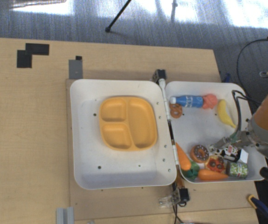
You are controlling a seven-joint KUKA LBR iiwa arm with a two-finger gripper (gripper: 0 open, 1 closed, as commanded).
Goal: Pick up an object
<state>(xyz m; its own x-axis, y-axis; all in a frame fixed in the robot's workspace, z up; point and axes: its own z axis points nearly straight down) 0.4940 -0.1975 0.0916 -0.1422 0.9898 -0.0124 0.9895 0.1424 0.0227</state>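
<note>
Toys crowd the right bin's (203,125) five-o'clock corner: two carrots (184,158), a donut (200,152), a small can (238,170). The hand (227,149) hangs just above them; its grip I cannot tell. Bare floor lies mid-bin, a banana (225,113) toward two o'clock.

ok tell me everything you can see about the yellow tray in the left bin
The yellow tray looks like smooth moulded plastic, a rounded rectangle split into three compartments: two smaller ones on its left and one long one on its right. It lies flat, open side up, slightly rotated, near the middle of the left bin, with nothing in it.
</note>
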